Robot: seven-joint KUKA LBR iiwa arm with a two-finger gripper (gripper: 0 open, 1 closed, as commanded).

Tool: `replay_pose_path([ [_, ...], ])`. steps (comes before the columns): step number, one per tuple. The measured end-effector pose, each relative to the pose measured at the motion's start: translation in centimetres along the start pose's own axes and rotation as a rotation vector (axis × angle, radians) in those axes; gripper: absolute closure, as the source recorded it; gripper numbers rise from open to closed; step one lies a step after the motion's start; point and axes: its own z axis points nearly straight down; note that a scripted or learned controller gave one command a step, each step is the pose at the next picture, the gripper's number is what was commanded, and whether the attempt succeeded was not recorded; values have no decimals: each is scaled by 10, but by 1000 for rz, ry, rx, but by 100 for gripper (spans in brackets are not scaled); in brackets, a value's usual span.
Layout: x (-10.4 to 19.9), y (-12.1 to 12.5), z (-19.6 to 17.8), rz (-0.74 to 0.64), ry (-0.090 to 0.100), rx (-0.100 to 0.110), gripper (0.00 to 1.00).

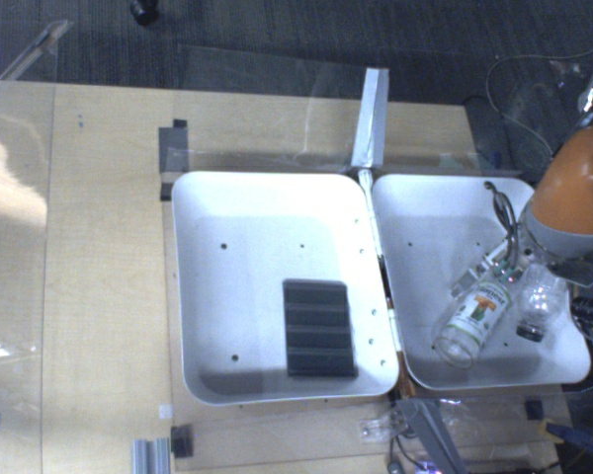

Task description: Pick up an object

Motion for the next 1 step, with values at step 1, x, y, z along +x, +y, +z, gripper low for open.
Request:
replay_pose_path([
  [1,6,-19,-1,-46,-1,-5,0],
])
